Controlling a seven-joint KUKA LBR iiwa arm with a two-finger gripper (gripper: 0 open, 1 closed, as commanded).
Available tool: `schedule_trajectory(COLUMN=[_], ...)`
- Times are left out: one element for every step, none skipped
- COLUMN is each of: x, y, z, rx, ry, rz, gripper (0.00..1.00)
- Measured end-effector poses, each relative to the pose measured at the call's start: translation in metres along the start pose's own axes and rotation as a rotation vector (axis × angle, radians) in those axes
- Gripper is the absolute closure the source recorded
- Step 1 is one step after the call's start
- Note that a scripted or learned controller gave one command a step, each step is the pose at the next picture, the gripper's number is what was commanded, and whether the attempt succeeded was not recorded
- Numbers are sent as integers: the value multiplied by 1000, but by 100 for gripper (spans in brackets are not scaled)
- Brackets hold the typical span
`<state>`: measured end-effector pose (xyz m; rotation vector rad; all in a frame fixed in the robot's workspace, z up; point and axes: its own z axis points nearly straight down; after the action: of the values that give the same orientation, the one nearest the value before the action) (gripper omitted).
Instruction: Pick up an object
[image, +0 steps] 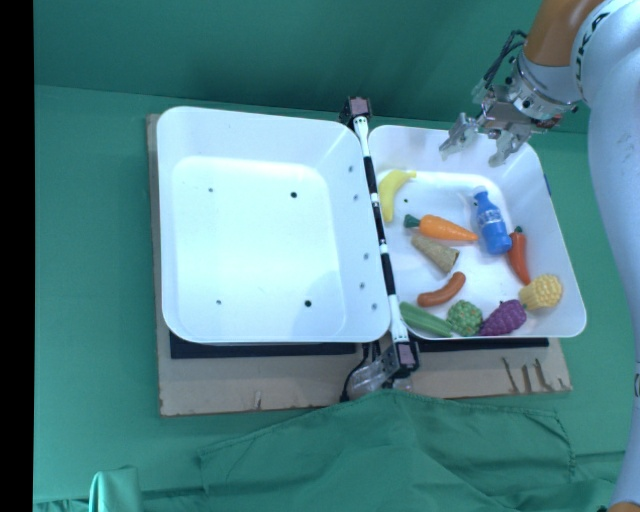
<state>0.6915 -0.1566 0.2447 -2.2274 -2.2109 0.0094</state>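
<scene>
Above the right bin's (560, 215) far rim, the claw (482, 140) hangs spread open, gripping nothing. Nearest below lies the blue bottle (490, 221), long axis running 12 to 6 o'clock, cap toward 12. A descent could go wrong: fingers striking the rim, or the rounded bottle rolling toward the carrot (443, 228)

You had one fixed camera set above the bench (100, 300), looking down at a slant from the front side. It stood far enough back to take in both white bins: the left bin (180, 130) and the right bin (560, 250). The arm (610, 120) entered from the frame's right.
</scene>
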Motion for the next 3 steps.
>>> schedule_trajectory(x=[-30, -31, -2], y=[9, 11, 9], z=[62, -39, 53], rx=[4, -24, -1], ry=[10, -4, -1], rz=[-7, -6, -7], gripper=[0, 0, 0])
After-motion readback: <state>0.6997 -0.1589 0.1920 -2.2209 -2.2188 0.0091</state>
